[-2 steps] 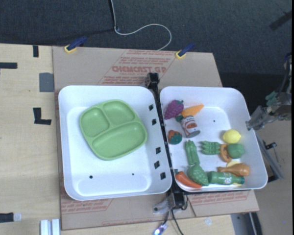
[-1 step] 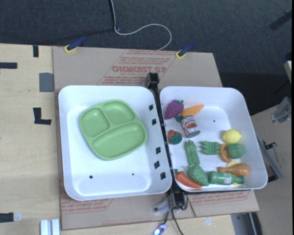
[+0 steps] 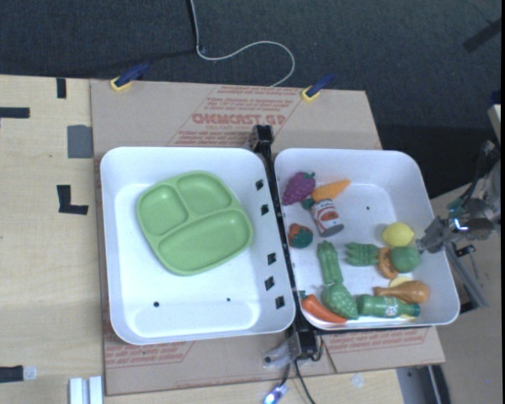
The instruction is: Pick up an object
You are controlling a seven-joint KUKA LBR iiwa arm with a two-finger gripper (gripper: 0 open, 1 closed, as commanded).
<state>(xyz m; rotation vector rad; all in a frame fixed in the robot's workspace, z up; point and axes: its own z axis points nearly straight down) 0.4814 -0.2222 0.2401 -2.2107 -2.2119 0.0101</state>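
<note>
Your pincer (image 3: 442, 232) sits at the right bin's (image 3: 366, 160) right rim; you cannot tell its state. The toys lie inside that bin, the lemon (image 3: 397, 234) nearest the pincer.

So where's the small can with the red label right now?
The can lies in the right bin, upper left part, just below the carrot and right of the purple grapes.

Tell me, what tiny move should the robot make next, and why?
Probably slide the tool a little left, over the yellow lemon. The tool sits at the right bin's right edge, holding nothing, and the lemon is the toy nearest it.
</note>
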